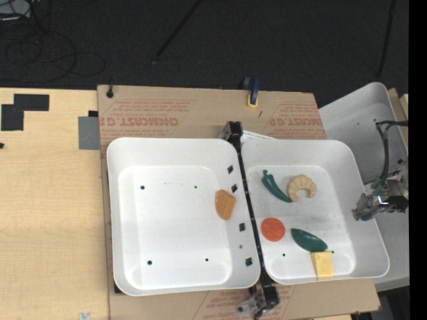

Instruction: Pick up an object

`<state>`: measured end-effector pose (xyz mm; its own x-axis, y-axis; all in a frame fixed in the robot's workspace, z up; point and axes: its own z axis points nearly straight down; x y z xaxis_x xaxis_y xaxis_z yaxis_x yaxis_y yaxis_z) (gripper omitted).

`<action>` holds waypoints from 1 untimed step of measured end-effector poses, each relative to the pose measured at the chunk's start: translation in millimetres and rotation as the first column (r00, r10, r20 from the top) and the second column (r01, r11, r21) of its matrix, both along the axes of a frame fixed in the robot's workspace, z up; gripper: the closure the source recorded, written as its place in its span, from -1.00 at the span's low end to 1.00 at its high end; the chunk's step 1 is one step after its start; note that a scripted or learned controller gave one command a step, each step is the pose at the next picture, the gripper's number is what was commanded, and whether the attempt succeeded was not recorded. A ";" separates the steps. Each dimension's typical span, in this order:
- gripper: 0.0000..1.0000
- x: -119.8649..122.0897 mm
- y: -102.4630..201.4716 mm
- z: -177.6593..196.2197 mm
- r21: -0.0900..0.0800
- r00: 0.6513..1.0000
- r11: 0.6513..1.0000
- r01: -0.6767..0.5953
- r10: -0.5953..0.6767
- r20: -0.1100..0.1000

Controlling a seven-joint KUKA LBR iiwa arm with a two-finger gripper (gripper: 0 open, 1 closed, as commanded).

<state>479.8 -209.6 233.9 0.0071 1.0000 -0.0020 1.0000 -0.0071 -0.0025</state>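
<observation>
Gripper [375,202] parked just off the right bin's [353,159] right edge, holding nothing visible; can't tell its state.
Right bin: green chili [273,186] and croissant [302,187] mid-bin, red disc [272,229] near left edge, dark green leaf-shaped piece [308,239] and yellow block [323,265] near front edge. Left bin [127,159]: orange chunk [225,205] by right edge.

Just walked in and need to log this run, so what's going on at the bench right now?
The arm's gripper sits at the right edge of the right bin, over its rim, and nothing shows between its fingers. That bin holds a green pepper, a croissant-like piece, an orange-red round thing, a dark green leaf-shaped piece and a yellow block. The left bin holds one orange piece near the divider. Nothing has been picked up yet.
</observation>
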 end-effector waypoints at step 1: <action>1.00 -1.1 94.3 4.5 0.007 1.000 1.000 -0.015 0.015 -0.001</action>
<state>478.7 -115.2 238.3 -0.0079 1.0000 0.0050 1.0000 0.0079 -0.0032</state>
